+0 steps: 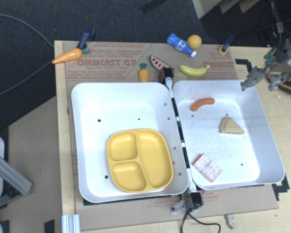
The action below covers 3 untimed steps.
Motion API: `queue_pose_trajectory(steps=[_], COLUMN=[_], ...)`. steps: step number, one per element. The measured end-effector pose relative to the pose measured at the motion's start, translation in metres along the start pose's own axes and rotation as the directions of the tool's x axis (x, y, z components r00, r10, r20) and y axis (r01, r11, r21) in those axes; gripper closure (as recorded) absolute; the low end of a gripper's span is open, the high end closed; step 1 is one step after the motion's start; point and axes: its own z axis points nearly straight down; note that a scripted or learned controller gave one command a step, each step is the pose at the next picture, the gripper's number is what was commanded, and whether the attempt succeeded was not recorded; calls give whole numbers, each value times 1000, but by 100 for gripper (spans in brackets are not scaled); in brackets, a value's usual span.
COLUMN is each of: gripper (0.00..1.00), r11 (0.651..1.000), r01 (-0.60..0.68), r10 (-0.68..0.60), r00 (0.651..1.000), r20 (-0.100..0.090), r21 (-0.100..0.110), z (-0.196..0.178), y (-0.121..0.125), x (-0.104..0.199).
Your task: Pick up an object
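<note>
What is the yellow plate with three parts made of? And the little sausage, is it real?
The yellow plate in the left bin looks like moulded plastic: one even colour, rounded dividers, a soft matte sheen. The sausage in the right bin is probably a plastic toy, not real: its orange-red skin is smooth and uniform, like the toy banana on the bench. I can't be certain from here.

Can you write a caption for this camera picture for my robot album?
Robot gripper waits beside the right bin holding a sausage.

Even overhead light, soft shadows, mild glare on white bins (87,130), slightly soft focus.
</note>
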Motion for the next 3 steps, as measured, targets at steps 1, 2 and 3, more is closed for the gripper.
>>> queue_pose_trajectory(steps=[1, 2, 3], gripper=[0, 0, 100], r11=[1000, 1000, 1000], r01=[-1, 0, 0], r10=[1, 0, 0], r00=[1000, 1000, 1000], r20=[-1, -1, 0], r21=[3, 1, -2], z=[143, 179, 168], y=[-2, -29, -28], x=[-9, 51, 51])
